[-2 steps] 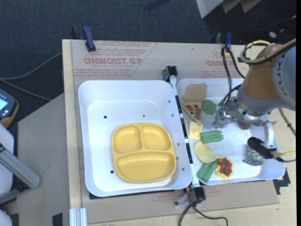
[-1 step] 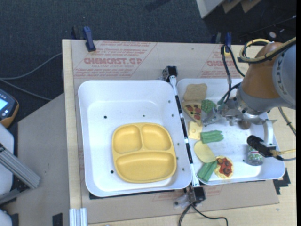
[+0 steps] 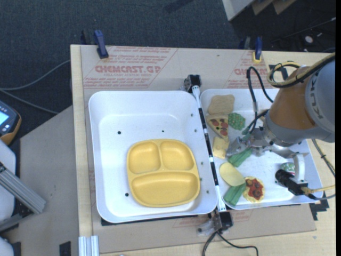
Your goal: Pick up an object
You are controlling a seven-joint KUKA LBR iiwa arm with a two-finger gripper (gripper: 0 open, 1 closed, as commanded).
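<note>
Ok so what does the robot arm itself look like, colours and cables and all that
The arm is rounded and grey with a broad orange band above the wrist. Black and yellow cables loop beside it. The claw is grey metal.

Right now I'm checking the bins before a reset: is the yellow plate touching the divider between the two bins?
Apart. The camera view shows bare white bin floor between the plate and the divider along the plate's whole right side.
</note>
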